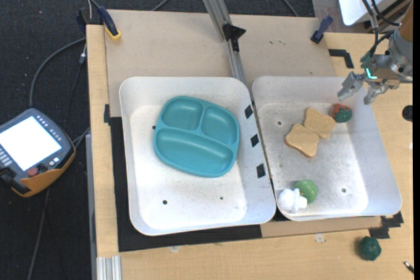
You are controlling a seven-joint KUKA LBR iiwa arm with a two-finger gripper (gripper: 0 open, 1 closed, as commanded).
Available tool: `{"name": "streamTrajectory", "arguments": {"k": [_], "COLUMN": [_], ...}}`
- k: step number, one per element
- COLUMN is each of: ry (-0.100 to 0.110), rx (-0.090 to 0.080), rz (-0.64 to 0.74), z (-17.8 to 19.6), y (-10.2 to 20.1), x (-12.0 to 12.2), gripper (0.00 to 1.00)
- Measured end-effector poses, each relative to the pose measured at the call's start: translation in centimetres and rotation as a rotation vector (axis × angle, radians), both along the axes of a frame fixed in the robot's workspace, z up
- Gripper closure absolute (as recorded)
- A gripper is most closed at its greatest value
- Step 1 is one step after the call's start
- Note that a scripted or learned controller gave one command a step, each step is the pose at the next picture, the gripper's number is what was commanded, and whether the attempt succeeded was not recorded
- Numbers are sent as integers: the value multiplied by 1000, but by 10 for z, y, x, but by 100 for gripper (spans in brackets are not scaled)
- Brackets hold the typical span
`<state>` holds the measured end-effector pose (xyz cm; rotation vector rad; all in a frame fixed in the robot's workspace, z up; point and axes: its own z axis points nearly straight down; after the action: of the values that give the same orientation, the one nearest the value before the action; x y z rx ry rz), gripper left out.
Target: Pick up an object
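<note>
Your nearest choices sit in the right bin, at its front edge: a green and white toy. In the middle lie two tan bread pieces, touching each other. At the back is a small red and green thing, just under your gripper. Its fingers are spread apart and hold nothing. Come straight down on that small one; it looks easiest. Watch the bin wall close by. The left bin holds a blue plate. A green ball sits outside.
</note>
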<state>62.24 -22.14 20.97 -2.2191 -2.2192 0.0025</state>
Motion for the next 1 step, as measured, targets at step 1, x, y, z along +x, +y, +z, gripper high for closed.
{"name": "streamTrajectory", "arguments": {"k": [1], "ry": [-4], "rx": [-1], "rz": [1], "z": [2], "y": [0], "x": [1], "gripper": [0]}}
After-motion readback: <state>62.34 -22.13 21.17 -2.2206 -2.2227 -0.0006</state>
